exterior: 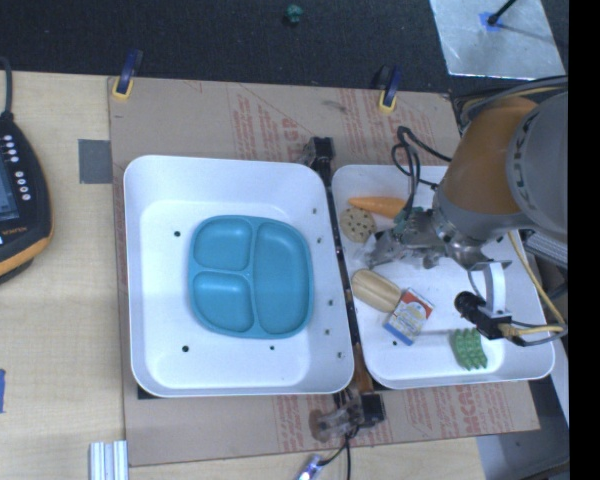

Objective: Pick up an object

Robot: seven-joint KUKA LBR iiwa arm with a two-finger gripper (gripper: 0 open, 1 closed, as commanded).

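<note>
Closest to the camera, a small black bracket (348, 415) sits at the near end of the seam between the two bins, below and to the right of the blue plate (250, 275). The right bin (432, 374) holds all the loose things. A green block (468, 348) lies in its near part, well to the right of the plate. A small red, white and blue box (408, 316) lies nearer the plate. A tan wooden roll (375, 288) is touching or just beside that box, close to the bin wall on the plate's side. The left bin (145, 268) holds just the plate, a divided one with three hollows, lying flat about in the bin's middle. Level with the plate's far half and to its right, the gripper (410, 240) is low inside the right bin at the end of the arm (495, 168), among cables. Whether it is clenched, released or grasping anything I cannot tell, since the wrist and wires cover it. Just beyond it, on the side toward the plate, lie a round speckled disc (357, 225) and an orange carrot-shaped piece (377, 206), close together. As I judge it, the task is not yet done. Every object I can make out lies on the bin floor, none is raised, and the gripper looks placed to try for the disc or carrot. Closing, lifting and carrying clear are left.
</note>
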